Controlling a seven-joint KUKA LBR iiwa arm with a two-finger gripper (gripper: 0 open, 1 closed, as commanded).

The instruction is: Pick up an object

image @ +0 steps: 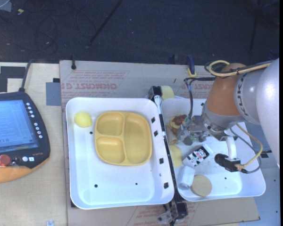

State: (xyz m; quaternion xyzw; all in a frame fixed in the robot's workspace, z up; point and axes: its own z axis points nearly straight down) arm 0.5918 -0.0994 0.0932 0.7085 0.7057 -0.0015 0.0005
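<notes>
- A teach pendant (16,131) lay at the far left of the bench.
- The left bin (113,187) held a yellow ball (83,119) beside a divided yellow plate (123,137).
- The right bin (236,185) held a tan disc (201,185), a white cup (186,176) and a black-and-white block (197,156).
- The gripper (191,134) hung low over small clutter near that bin's far-left end; its opening could not be made out.

A pale wooden bench (19,197) carries a flat brown cardboard sheet (108,79) printed with red lettering. Two shallow white plastic bins, left (113,192) and right (245,185), sit side by side on that cardboard. A grey handheld control pendant (16,131) with a lit screen lies on the bench well left of them.
</notes>
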